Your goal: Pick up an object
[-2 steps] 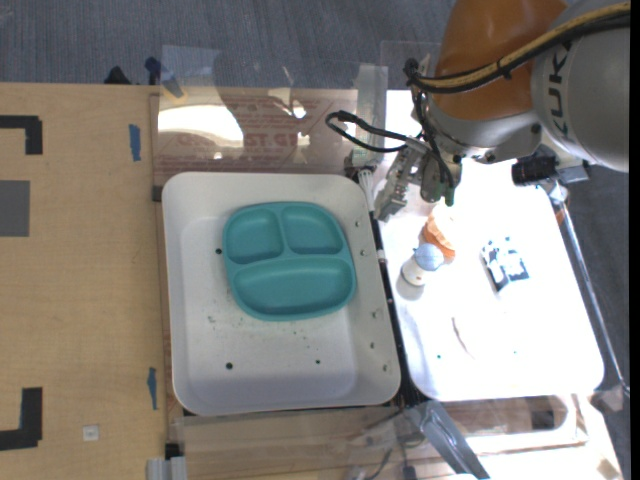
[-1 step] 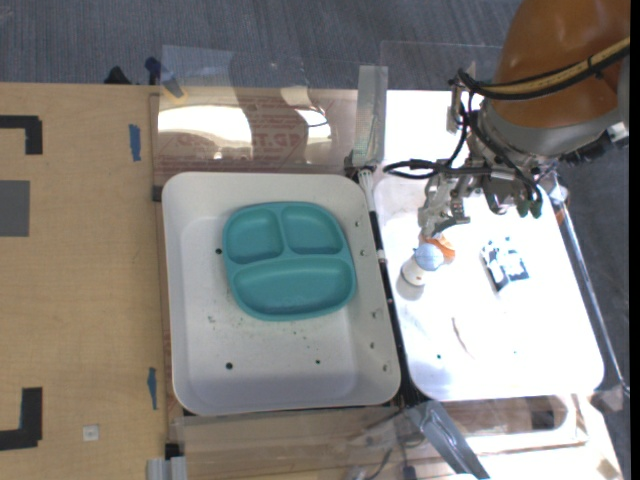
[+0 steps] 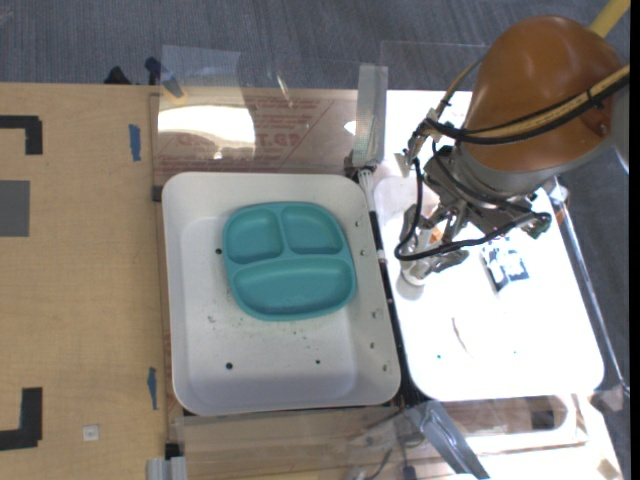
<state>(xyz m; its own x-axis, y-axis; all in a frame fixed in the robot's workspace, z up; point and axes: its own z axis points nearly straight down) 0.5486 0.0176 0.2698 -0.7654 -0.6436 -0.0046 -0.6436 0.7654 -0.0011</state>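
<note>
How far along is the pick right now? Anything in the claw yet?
Done: the arm is over the right bin, with the claw low near that bin's left wall. In hand: I cannot tell; a small white object sits just below the claw, but nothing is clearly gripped. Left: grasp and lift. The teal divided plate lies untouched in the left bin.

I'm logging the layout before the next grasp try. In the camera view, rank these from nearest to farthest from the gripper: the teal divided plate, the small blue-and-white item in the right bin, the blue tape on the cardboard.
From the gripper:
1. Small blue-and-white item, right bin, just beside it.
2. Teal divided plate, left bin.
3. Blue tape, cardboard, far left.
</note>
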